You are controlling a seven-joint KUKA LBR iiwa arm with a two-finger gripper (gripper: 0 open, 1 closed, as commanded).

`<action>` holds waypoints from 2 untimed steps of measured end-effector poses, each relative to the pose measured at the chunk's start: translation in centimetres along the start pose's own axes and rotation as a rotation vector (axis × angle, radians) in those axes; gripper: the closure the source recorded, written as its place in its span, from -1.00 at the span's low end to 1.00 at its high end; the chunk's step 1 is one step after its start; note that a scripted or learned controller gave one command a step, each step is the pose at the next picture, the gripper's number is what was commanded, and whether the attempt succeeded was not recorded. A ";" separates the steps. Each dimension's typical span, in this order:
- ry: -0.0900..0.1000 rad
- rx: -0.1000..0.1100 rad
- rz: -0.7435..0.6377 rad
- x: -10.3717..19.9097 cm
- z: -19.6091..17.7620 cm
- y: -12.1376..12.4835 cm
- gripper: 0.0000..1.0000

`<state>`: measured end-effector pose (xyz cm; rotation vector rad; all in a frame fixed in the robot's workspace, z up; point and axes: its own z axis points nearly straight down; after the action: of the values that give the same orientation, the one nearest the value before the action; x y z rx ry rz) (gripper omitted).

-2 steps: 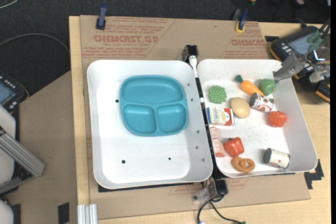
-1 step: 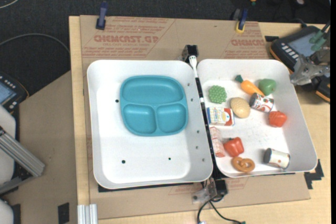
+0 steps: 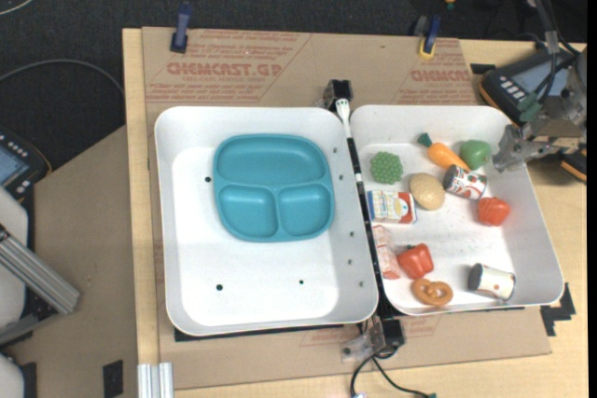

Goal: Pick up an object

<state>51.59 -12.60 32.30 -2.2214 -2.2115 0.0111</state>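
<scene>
We see the gripper (image 3: 515, 144) at the far right edge of the right bin (image 3: 536, 228), hanging over the rim just right of the green pepper (image 3: 475, 151), and we cannot tell from this slanted view how it is set or whether anything sits in it. No item is singled out by the task; the candidates all lie in the right bin: a carrot (image 3: 438, 151) far, a broccoli head (image 3: 386, 167) toward the left wall, a potato-like beige piece (image 3: 427, 191), a small can (image 3: 464, 183), a red tomato (image 3: 492, 212), a small carton (image 3: 390, 206), a red pepper (image 3: 416, 260), a pretzel (image 3: 432, 293) and a dark-ended cylinder (image 3: 491, 281) near us. The left bin (image 3: 187, 200) holds a teal divided tray (image 3: 273, 185). We judge the main risk to be crowding: the green pepper, carrot and can lie close together, so a descent there may push one aside or catch two at once. Working this close to the bin wall may also let the gripper strike the rim, and rounded toys like the tomato may squirt free as it closes.
</scene>
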 end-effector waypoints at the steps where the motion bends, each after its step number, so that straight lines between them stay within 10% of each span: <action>1: 0.002 -0.010 -0.012 8.7 -3.0 -2.9 1.00; 2: 0.001 -0.018 -0.010 11.9 -8.7 -3.7 1.00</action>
<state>47.98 -0.74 41.03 -2.2193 -2.2306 -0.0106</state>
